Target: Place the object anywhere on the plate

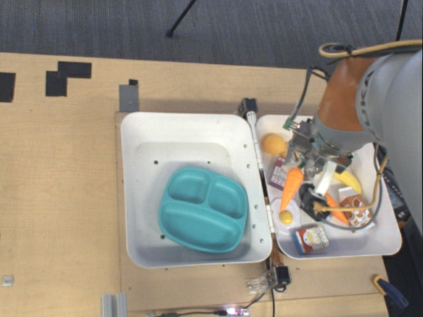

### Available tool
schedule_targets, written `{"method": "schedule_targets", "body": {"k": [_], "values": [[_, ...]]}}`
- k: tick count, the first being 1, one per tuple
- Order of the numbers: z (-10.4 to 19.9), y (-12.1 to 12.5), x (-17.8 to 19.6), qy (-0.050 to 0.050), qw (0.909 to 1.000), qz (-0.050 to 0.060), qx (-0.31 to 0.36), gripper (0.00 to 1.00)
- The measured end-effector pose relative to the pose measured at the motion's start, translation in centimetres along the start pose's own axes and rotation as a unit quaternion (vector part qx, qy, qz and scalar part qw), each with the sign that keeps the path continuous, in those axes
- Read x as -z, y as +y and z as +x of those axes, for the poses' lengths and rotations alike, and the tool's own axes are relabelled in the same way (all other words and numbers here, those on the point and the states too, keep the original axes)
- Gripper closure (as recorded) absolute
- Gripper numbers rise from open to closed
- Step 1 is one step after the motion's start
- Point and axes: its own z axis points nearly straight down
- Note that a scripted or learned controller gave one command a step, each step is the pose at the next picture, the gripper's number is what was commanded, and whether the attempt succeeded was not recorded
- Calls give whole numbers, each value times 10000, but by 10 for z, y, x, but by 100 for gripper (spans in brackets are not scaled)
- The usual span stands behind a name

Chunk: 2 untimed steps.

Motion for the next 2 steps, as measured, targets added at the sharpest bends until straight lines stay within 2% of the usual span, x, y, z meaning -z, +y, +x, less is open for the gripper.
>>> {"method": "schedule_targets", "body": {"k": [1, 2], "values": [[59, -26, 23, 4, 9993, 4, -379, 100], [139, -84, 36, 5, 9998, 4, 203, 100]]}}
